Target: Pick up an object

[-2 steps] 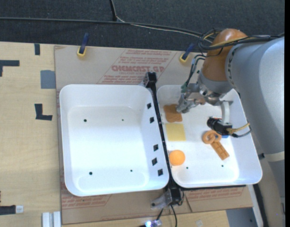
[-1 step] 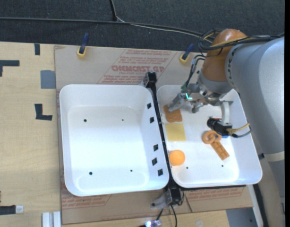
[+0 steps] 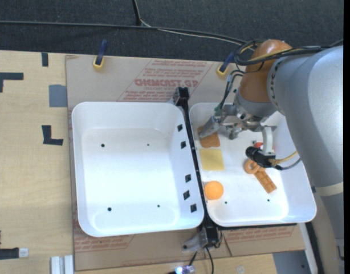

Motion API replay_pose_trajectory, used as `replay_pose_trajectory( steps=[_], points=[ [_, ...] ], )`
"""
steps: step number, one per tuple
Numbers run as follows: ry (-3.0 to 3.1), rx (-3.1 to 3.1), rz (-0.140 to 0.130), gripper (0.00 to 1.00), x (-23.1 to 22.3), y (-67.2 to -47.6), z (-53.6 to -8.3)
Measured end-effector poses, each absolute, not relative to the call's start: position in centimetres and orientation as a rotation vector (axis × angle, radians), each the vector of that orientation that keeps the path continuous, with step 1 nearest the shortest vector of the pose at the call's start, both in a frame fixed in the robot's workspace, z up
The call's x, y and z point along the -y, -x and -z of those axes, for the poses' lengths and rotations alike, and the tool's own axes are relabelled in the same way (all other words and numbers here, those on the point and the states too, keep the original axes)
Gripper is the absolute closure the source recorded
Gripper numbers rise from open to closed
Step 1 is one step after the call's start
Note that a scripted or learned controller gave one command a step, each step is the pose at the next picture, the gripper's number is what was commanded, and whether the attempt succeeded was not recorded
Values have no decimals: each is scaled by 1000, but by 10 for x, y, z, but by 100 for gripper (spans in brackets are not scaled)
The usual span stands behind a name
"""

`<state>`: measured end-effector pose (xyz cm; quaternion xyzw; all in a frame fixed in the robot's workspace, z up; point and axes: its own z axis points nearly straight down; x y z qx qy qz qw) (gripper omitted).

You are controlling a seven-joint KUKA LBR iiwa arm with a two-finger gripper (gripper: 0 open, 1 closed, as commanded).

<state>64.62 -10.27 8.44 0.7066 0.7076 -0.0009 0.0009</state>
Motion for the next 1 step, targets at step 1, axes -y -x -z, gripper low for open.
replay_pose_trajectory(
  steps=[1],
  points=[
    [-2217, -2220, -1, 100, 103, -647, -96]
  ],
)
